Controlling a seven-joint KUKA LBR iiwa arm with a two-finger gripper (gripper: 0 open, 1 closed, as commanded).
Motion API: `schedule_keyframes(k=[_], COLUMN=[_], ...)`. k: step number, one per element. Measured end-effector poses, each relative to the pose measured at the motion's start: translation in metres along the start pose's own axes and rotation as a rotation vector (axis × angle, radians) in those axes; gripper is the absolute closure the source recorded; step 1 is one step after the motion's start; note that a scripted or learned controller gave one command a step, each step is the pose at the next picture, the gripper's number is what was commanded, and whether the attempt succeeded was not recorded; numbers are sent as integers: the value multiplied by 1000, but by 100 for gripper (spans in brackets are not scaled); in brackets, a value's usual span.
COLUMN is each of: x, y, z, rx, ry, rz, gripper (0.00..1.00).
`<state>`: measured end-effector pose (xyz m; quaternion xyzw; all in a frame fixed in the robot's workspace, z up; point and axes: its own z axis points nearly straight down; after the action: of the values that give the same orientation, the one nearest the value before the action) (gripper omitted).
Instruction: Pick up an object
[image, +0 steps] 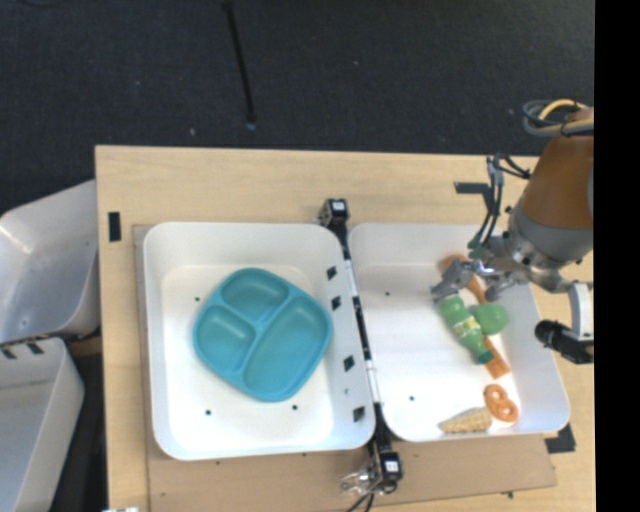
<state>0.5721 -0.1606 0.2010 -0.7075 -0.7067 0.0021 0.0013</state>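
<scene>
Camera view is showing a wooden bench (250, 180) carrying two shallow white bins side by side. The left bin (170, 420) is holding a teal divided plate (262, 333), lying flat near its middle with three compartments facing up. The right bin (410, 400) is holding a small cluster of toy food along its right side. A green bottle-shaped toy (464, 322) is lying tilted in the upper right part of that bin, touching a rounder green piece (491, 318) just beside it. A small orange piece (496, 367) is sitting just below them, nearer the bin's right edge. An orange pretzel-shaped toy (502, 402) is lying near the bin's lower right corner, and a tan cracker-like wedge (466, 423) is resting just beside it along the bin's bottom edge.

The grey arm with its orange band (560, 190) is reaching in over the right bin's upper right corner. The gripper (466, 279) is hanging low over the bin there, just above the green bottle-shaped toy, with an orange piece (458, 266) showing beside the fingers. Whether the fingers are spread or closed, and whether anything is held between them, cannot be told at this angle.
</scene>
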Motion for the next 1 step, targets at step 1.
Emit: schedule_keyframes(k=[1], x=[-8], y=[-8], z=[50], rx=[-1], ry=[0], rz=[0], gripper=[0])
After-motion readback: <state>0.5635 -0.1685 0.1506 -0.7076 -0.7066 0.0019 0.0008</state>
